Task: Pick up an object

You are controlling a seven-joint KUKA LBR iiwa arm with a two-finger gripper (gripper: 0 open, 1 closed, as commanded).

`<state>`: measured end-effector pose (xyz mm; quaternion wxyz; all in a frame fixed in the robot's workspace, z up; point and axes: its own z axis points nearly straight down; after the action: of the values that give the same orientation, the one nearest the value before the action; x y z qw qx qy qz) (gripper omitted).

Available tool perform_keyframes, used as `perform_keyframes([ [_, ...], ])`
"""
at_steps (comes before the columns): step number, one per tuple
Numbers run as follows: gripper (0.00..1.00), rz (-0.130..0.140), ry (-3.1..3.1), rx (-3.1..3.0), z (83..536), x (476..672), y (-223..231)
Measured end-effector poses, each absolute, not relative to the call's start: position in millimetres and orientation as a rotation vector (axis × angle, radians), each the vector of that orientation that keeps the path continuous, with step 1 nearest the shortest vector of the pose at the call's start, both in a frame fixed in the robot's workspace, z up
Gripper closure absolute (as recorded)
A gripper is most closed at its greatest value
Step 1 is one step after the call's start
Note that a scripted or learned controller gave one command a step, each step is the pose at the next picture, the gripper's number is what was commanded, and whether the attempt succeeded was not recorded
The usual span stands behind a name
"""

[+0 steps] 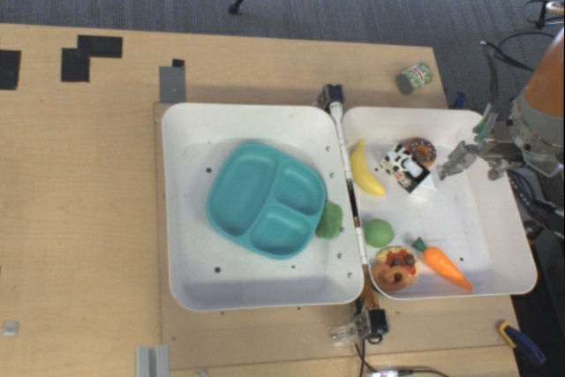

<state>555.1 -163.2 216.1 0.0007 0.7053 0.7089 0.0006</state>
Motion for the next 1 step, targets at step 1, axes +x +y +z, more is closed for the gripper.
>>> perform_keyframes([
  [1, 0.00, 0.000, 2.229, 2.215, 129.7, 602.7, -142.5],
])
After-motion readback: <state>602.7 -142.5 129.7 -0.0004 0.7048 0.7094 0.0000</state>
